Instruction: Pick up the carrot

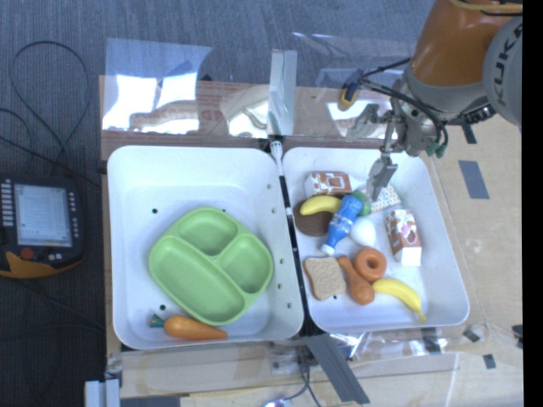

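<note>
The carrot [193,328] lies at the lower left of the frame, in the left bin [127,185] just below the green 3-compartment plate [212,265], well apart from the gripper [382,176] at upper right, whose finger state I cannot tell.

Carrot [195,328] in left bin [127,227] beside green plate [211,265], gripper [379,179] over right bin [445,253]

A robotics lab: a wooden bench [488,227] bearing two white bins [127,227] of toy food stands on grey carpet [51,24], with a teach pendant [38,223] and cables [42,91] alongside.
</note>
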`<act>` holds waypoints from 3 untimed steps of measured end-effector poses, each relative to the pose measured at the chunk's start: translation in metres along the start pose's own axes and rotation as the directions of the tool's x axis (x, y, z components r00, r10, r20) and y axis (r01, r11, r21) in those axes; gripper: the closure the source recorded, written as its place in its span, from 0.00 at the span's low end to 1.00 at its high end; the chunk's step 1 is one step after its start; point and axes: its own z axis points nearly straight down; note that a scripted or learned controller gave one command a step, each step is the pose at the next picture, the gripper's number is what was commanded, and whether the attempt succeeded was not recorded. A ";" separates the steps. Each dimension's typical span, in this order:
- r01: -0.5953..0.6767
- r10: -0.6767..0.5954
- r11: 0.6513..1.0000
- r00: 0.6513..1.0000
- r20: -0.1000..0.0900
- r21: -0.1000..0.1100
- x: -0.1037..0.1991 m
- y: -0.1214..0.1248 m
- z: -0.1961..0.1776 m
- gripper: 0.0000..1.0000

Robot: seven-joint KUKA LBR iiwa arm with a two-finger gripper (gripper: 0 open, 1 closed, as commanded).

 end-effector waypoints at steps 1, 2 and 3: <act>0.261 -0.261 0.965 0.965 -0.006 -0.003 0.091 0.004 0.097 0.00; 0.200 -0.200 0.980 0.980 0.007 0.001 0.152 0.010 0.150 0.00; 0.201 -0.201 0.980 0.979 0.016 0.006 0.149 0.010 0.137 1.00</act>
